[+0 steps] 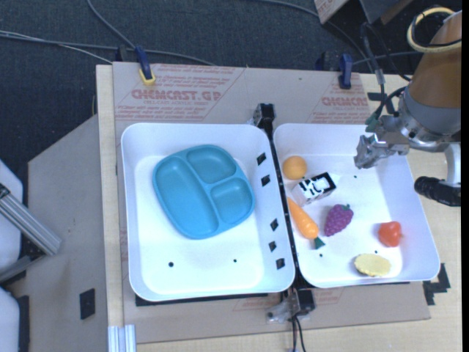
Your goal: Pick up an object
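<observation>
Arm: the grey KUKA arm with its orange band reaches in over the far right corner of the right bin point(421, 196)
Gripper point(368, 155): hangs above the bin's upper right area, over bare white floor; the fingers are too small and dark against the wrist to read, so I cannot tell whether they are spread or closed, and nothing can be seen between them
Candidate objects: orange ball point(294, 167) near the divider, black-and-white block point(318, 185) just beside it, carrot point(303, 219) lying along the divider, purple grape bunch point(338, 219) in the middle, red tomato-like piece point(390, 233) to the right, yellow lemon-like piece point(372, 264) near the front edge
Nearest to the gripper: the block and the ball, though both lie apart from it, toward the divider
Left bin point(139, 218): holds a blue sectioned plate point(204, 191); no part in this pick
Task progress: nothing lifted yet, by my reading
Risk, empty descent: a straight drop from here would likely close on bare floor
Risk, crowding: ball and block sit close together; fingers could nudge one while reaching for the other
Risk, rolling: the ball may slip out of a pinch
Risk, wall: the carrot hugs the divider, leaving little room for a finger
</observation>
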`<act>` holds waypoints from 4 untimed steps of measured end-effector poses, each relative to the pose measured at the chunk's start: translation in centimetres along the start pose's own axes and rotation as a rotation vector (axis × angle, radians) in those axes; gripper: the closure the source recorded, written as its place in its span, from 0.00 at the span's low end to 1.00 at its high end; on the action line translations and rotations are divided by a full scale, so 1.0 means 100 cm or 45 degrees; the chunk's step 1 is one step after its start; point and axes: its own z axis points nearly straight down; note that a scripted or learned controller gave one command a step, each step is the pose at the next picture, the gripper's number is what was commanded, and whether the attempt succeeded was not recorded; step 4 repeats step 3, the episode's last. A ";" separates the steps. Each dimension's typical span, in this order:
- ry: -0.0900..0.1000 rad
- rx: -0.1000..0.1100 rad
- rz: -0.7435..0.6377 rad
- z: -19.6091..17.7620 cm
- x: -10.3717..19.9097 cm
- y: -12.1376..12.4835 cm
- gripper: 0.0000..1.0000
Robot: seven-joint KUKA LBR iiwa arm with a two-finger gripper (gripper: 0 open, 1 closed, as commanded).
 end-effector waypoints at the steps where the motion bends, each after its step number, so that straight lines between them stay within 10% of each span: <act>1: 0.002 0.003 -0.002 -0.002 0.064 0.007 1.00; 3: 0.002 0.003 -0.001 -0.010 0.181 0.026 1.00; 4: 0.002 0.003 -0.001 -0.010 0.181 0.026 1.00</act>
